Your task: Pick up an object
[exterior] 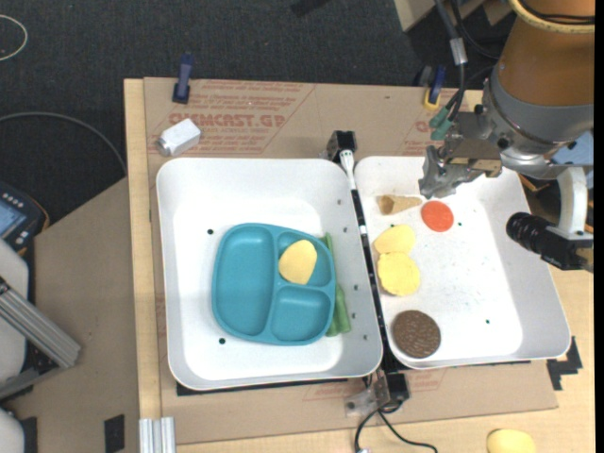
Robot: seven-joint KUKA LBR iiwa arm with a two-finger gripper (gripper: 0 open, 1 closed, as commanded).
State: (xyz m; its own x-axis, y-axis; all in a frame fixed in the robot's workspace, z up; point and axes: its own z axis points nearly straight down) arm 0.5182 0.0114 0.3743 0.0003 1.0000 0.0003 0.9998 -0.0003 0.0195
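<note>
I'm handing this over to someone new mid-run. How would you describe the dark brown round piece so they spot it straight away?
Start at the right-hand white bin of the two. Go to its near left corner, below the two yellow pieces stacked along the left wall. There lies the brown disc, flat on the bin floor: the darkest item there, rounder than the yellow ones, and far from the orange disc by the gripper.

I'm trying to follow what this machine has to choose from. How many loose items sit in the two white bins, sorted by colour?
Yellow: 3, one on the teal tray at, two in the right bin at and
Orange-red: 1
Brown: 1
Tan: 1
Green: 1
Teal: 1, the tray
Total: 8
</note>
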